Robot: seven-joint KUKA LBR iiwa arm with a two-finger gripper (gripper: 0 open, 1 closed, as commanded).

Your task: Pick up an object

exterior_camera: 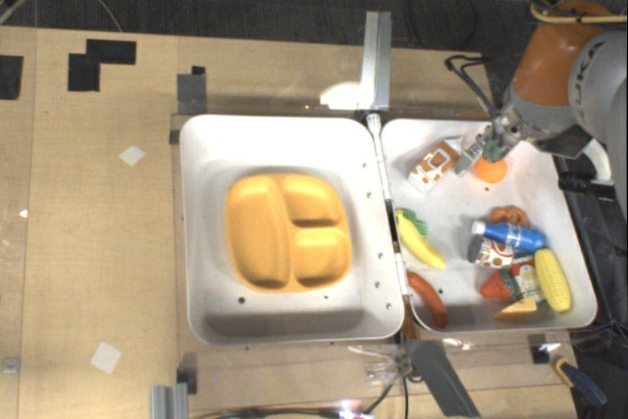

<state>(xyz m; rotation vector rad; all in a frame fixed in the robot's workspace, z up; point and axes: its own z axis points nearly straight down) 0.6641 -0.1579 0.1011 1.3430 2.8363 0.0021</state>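
A: Where is the gripper [488,150] found?

B: At the right bin's [579,240] twelve o'clock end, just above an orange object [491,171]. How wide it is set cannot be told.

A: What else is seen there?

B: A small carton [435,165] at nine o'clock of the gripper; a banana [420,240], bottle [510,236] and corn [552,278] toward six. A yellow tray [287,231] is seated in the left bin [201,211].

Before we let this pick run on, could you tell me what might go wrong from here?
The gripper sits low at the right white bin's far end, between the small orange-and-white box and the round orange toy. It might nudge either one aside rather than grasp it. Crowded toys near the yellow plastic corn cob could make later picks awkward.
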